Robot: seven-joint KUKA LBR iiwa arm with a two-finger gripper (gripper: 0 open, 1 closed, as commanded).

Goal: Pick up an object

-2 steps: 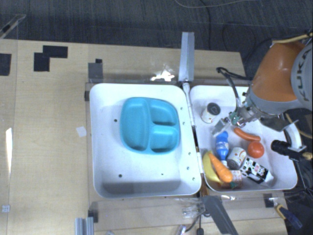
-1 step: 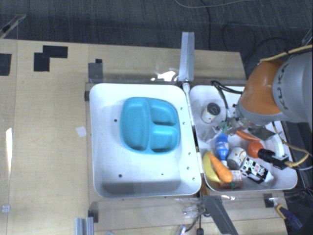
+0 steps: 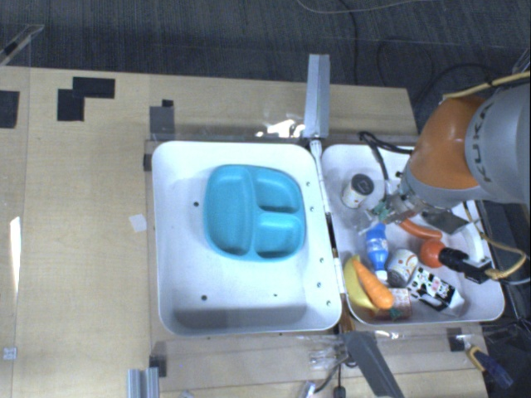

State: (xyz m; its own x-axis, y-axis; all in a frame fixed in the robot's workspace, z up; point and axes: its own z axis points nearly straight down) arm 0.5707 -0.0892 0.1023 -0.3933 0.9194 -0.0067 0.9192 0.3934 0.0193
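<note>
The left-hand shallow white bin (image 3: 178,247) carries a sky-blue three-compartment plastic tray (image 3: 253,210); the target clutter sits in the right-hand white bin (image 3: 489,309). A glossy blue plastic bottle (image 3: 376,247) stands just left of the gripper (image 3: 397,210), beside a smooth orange carrot-shaped toy (image 3: 375,288). A clean, centred descent looks wisest in such a crowd.

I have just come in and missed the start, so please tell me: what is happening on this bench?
A grey robot arm with an orange band reaches from the right over the right white bin, which holds small items: a blue plastic bottle, an orange carrot, a yellow banana. Its hand sits low beside the bottle, with nothing visibly held. The left white bin contains a blue divided plastic tray.
</note>
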